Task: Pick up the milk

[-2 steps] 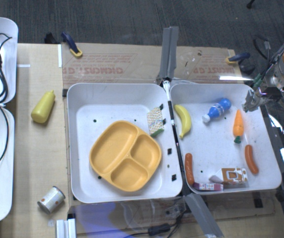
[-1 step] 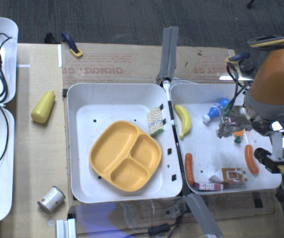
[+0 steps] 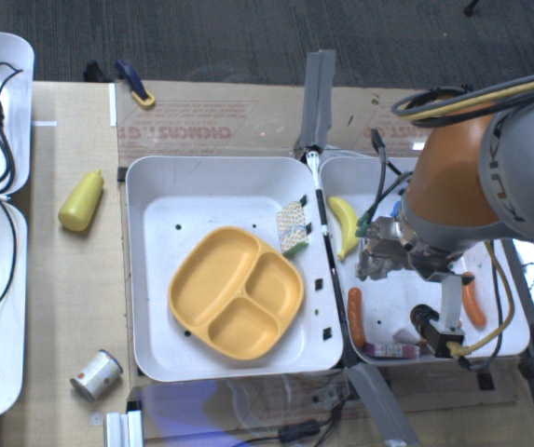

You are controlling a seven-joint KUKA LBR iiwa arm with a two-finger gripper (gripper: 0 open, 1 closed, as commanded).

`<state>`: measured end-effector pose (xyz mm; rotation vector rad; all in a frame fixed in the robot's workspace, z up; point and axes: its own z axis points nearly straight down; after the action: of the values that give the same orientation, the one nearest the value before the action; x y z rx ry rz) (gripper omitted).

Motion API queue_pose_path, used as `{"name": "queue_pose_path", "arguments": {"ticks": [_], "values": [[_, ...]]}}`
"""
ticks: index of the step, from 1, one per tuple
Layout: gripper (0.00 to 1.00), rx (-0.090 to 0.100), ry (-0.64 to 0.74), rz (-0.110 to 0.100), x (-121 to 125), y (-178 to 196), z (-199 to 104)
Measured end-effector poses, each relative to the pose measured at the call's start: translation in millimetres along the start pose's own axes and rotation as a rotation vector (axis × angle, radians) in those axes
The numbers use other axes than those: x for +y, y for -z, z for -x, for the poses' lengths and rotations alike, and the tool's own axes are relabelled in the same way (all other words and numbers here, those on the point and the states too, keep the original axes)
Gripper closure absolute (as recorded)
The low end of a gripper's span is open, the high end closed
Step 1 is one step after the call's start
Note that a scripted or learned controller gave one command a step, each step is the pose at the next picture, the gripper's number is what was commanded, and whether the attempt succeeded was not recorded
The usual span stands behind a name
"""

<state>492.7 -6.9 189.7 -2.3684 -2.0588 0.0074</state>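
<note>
One gripper [image 3: 379, 259], grey, low inside the right bin [image 3: 352, 160], at the end of the arm [image 3: 453, 180] with its orange band. Spread or closed: cannot tell from this angle, the wrist and cables covering the tip. Nothing seen held.

Just to its left, a banana [image 3: 343, 223], lying along the bin's left wall. Below the gripper, a red sausage [image 3: 354, 311] close to the same wall; a second sausage [image 3: 472, 304] further right, beside the arm's cables. Against the near wall, a small purple-and-pink packet [image 3: 392, 350].

Across the divide, in the left bin [image 3: 164, 220], the milk [image 3: 292, 226]: a small patterned carton, white and green, leaning near that bin's right wall and touching the far corner of a yellow divided plate [image 3: 237, 291]. Well apart from the gripper, with the two bin walls between.

Out on the table [image 3: 71, 287], left of the bins, a yellow squeeze bottle [image 3: 81, 201] on its side and a small tin can [image 3: 96, 373] near the front corner.
</note>
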Motion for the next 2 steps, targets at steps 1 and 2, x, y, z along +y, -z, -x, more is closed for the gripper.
{"name": "queue_pose_path", "arguments": {"ticks": [1,2], "values": [[0.0,0.0,-0.043,0.0,-6.6,0.1,24.3],[0.0,0.0,-0.069,0.001,-5.2,0.2,71.6]]}}
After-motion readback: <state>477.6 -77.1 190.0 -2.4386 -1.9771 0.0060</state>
